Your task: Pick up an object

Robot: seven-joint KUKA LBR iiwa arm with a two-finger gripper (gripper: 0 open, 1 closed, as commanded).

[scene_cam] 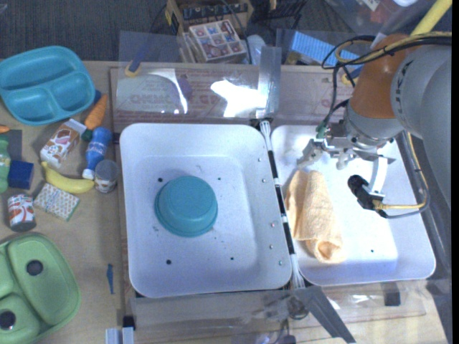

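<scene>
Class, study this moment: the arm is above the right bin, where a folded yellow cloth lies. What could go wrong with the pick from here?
1. The gripper sits above the cloth's upper end, near the bin wall; a descent there may pinch only an edge, or clip the wall.
2. The cloth is soft and folded, so it could unfold or slip when lifted.

Wooden bench [93, 228], bearing two shallow white bins side by side: left bin [143, 149] and right bin [416, 264]. Left of the bins, strewn on the bare wood: blue divided tray [46, 84], banana [66, 180], small carton [59, 144], blue bottle [97, 149], green tray [32, 292].
</scene>
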